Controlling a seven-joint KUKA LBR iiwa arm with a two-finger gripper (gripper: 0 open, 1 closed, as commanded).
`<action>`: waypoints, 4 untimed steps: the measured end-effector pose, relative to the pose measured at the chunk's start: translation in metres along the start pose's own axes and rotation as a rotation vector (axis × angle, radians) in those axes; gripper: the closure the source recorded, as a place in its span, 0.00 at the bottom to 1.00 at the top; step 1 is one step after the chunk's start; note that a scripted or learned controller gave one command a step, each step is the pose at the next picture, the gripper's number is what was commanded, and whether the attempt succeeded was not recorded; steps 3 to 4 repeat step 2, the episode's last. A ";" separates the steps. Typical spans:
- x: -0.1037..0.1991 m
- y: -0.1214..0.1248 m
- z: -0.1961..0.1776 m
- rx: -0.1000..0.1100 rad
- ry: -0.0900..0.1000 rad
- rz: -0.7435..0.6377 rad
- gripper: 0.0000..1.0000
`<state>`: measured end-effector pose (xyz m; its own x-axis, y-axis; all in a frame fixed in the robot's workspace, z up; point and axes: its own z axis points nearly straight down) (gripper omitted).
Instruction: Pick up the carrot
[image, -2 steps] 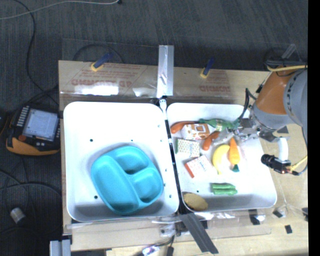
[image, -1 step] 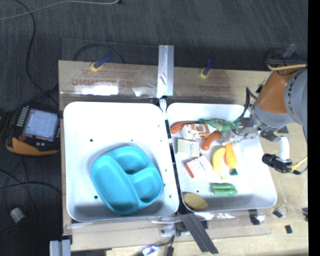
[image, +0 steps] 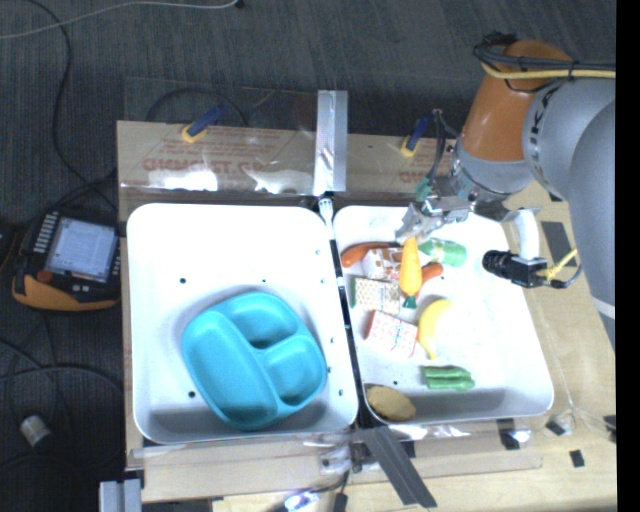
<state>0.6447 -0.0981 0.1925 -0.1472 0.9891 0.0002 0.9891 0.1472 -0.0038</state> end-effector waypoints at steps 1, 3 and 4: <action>0.054 -0.008 0.008 0.001 0.000 0.020 1.00; 0.086 -0.030 -0.022 0.002 -0.001 -0.027 1.00; 0.086 -0.030 -0.022 0.002 -0.001 -0.027 1.00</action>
